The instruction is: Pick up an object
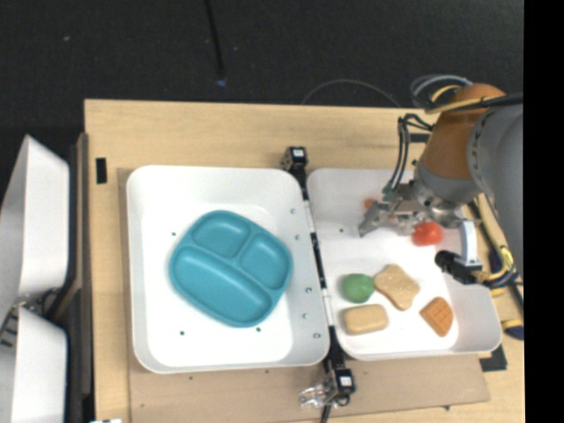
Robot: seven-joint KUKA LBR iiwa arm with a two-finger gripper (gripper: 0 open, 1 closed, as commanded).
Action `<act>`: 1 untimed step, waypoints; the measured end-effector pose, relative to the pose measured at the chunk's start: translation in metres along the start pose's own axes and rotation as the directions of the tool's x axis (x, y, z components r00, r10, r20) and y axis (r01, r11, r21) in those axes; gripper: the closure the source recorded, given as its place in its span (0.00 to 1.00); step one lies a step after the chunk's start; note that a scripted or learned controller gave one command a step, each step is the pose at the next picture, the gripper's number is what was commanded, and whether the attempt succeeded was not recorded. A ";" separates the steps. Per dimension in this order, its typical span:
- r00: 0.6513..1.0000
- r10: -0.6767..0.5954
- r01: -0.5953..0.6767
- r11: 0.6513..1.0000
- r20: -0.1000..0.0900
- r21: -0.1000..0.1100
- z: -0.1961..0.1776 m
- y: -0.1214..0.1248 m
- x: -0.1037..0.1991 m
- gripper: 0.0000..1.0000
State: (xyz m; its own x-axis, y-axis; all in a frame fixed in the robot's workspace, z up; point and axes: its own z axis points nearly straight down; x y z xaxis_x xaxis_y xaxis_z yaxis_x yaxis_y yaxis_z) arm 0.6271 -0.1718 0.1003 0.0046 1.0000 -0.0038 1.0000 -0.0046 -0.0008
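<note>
The wooden counter [211, 130] carries two shallow white bins side by side, and the right bin [339, 192] serves as the landmark here. The left bin [150, 192] touches its left wall along a hinged seam. Inside that left bin lies a teal divided plate [231, 267], tilted, well apart from the landmark's contents.

The grey arm [458, 157] with its orange band comes in over the right bin's far right corner. Its jaws [388, 217] hang low over the upper part of the right bin; whether they are parted or closed cannot be told, and nothing is seen between them.

Within the right bin, a small red object [428, 233] sits just beside the jaws, toward the bin's right wall. Nearer the bin's front edge lie a tan cracker-like piece [397, 286], a pale bread-roll shape [365, 319], an orange-brown wedge [437, 315] and a green round piece [357, 287], clustered near one another.
</note>
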 end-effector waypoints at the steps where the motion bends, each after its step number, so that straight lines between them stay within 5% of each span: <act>1: 1.000 0.001 -0.001 1.000 0.000 -0.006 -0.013 0.002 -0.001 1.00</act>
State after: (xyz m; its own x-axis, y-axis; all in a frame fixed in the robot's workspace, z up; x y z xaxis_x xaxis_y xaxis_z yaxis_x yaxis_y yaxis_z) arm 0.6288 -0.1724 0.1137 0.0055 1.0000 -0.0039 1.0000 -0.0055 0.0057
